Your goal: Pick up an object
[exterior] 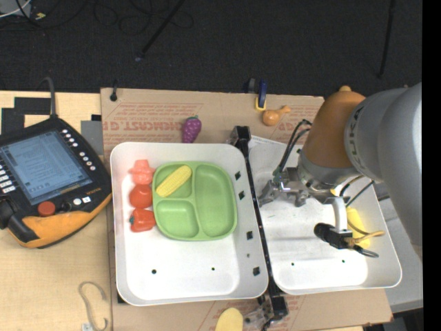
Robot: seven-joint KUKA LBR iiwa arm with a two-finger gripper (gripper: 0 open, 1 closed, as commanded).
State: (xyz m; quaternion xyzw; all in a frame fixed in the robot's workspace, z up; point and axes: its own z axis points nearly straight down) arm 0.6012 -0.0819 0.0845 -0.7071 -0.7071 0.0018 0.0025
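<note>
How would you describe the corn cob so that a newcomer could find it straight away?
Look in the left white bin, where a green divided plate sits. The corn cob lies tilted in that plate's upper-left compartment; it is the one yellow item there, whereas the toys beside the plate are pink and red.

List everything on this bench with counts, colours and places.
Shallow plastic bins: two, white, side by side.
Divided plastic plate: one, green, left bin.
Toy corn cob: one, yellow, plate's upper-left compartment.
Small toy foods: three, pink, orange, red, left of plate.
Toy grape bunch: one, purple, behind left bin.
Rounded toy: one, orange, behind right bin.
Rounded lump: one, yellow, bottom edge.
Screen pendant: one, black-orange, left of bins.
Robot arm: one, grey with orange band, right.
Gripper: one, metallic, over right bin.
</note>
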